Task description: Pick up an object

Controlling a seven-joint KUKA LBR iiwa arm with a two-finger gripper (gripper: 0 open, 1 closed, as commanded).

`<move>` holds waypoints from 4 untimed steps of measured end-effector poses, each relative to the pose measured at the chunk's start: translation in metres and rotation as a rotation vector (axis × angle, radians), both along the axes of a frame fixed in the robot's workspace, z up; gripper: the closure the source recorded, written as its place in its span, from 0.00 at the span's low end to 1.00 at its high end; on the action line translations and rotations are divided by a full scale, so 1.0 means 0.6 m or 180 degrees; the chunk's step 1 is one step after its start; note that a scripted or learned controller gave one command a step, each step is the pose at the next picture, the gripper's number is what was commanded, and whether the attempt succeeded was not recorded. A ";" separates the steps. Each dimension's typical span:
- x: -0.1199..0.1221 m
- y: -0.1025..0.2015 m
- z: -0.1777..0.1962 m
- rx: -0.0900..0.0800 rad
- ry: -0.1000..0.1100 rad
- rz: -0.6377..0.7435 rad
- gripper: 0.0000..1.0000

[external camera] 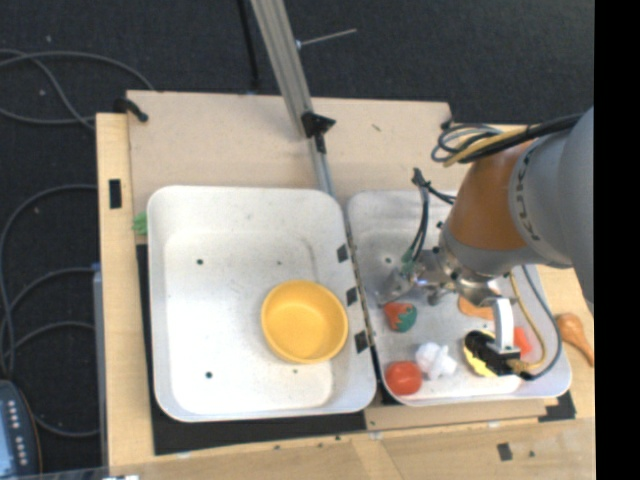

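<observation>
My gripper (407, 290) hangs low in the right bin (372, 218), reaching in from the right under the orange wrist band. Directly below its tip lies a small red and green object (401, 316), close to it or touching; I cannot tell which. Nothing shows between the tip's parts. A red ball (404, 376) rests at the bin's front left corner, and a small white object (433, 359) lies beside it to the right. An orange piece (477, 309) peeks out from under the wrist.
The left bin (200, 228) holds a yellow bowl (303, 321) near its front right corner, close to the wall between the bins. An orange object (576, 334) lies on the bench right of the right bin. A metal post (285, 58) slants up behind the bins.
</observation>
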State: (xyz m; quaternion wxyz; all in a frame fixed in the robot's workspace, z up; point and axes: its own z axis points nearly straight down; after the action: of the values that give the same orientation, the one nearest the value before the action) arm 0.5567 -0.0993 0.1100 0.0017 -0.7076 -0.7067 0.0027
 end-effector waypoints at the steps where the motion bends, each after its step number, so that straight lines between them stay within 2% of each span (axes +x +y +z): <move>1: 0.000 -0.002 -0.016 -0.0001 -0.0015 -0.0001 0.00; 2: 0.002 -0.003 0.003 0.0007 -0.0029 -0.0018 1.00; 4: 0.005 -0.017 0.216 0.0000 -0.0048 0.0013 1.00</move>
State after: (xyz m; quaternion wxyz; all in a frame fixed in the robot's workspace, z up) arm 0.5597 -0.1094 0.2398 -0.0037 -0.7061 -0.7081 -0.0026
